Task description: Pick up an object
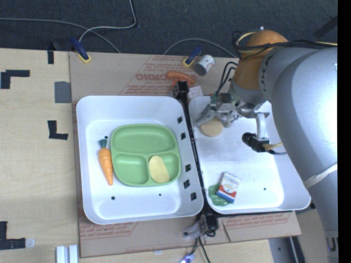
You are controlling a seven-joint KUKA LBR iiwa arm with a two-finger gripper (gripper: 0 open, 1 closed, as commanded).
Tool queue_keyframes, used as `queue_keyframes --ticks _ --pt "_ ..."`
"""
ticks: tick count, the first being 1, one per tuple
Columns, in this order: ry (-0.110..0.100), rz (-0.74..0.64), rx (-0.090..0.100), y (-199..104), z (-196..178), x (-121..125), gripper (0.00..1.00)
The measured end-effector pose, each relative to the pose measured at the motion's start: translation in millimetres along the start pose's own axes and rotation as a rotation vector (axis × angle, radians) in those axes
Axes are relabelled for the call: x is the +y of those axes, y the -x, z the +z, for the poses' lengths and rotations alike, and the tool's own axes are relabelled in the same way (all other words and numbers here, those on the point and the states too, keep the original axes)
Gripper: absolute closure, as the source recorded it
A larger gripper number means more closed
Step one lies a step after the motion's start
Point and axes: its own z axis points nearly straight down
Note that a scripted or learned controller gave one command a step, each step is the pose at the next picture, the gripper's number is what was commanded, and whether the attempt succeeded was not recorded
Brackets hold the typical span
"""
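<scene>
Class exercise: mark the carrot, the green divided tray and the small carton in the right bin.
carrot (106, 165): camera view, middle of its orange body.
green divided tray (143, 138): camera view, floor of its large upper compartment.
small carton (227, 187): camera view, centre of its top face, near the right bin's front edge.

Pale wood bench (33, 163) with black tape marks (55, 130), cardboard sheet (137, 75) on top — dark carpet (164, 4) behind, thin cable (109, 25) trailing across.

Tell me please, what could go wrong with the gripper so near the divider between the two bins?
The gripper hovers over a tan round object beside the right bin's left wall, so a finger might strike the wall. The rounded object may roll away when it is squeezed.
</scene>
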Motion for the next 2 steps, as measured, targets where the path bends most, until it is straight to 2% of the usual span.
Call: queue_keyframes --ticks 1,2 --pt "0.000 0.000 -0.001 9.8 -0.3 0.0 0.00" --pt "-0.001 -0.001 -0.004 9.9 -10.0 -0.1 1.00"
